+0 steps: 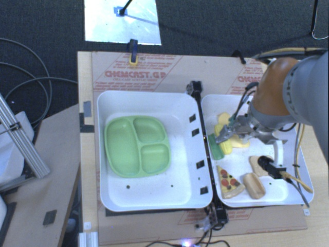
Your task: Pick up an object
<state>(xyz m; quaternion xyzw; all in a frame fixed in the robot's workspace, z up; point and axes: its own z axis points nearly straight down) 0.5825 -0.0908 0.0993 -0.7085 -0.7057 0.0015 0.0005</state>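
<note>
The gripper (224, 136) hangs low over the left part of the right bin (294, 192), its dark fingers pointing left and down toward a cluster of toy food; whether they are spread or pressed together cannot be told, because they blur into the things beneath them. Right under and beside the fingertips lie a pale yellow piece (224, 119), a bright yellow piece (238, 142) just to the right, and a green piece (215, 148) along the bin's left wall, all touching or nearly touching one another. Nothing can be seen lifted between the fingers. Nearer in the same bin a pizza slice (229, 180) rests close to the near left corner, with a tan bread roll (254, 185) just to its right and a second tan piece (256, 163) a little farther, partly behind a black fitting on the arm. The grey arm (308, 89) with its orange band (272, 86) reaches in from the right over the far side of that bin. The left bin (154, 197) holds a light green divided plate (137, 145), lying flat toward its left half, well apart from the gripper. Both bins sit on a brown board (169, 68).
</note>
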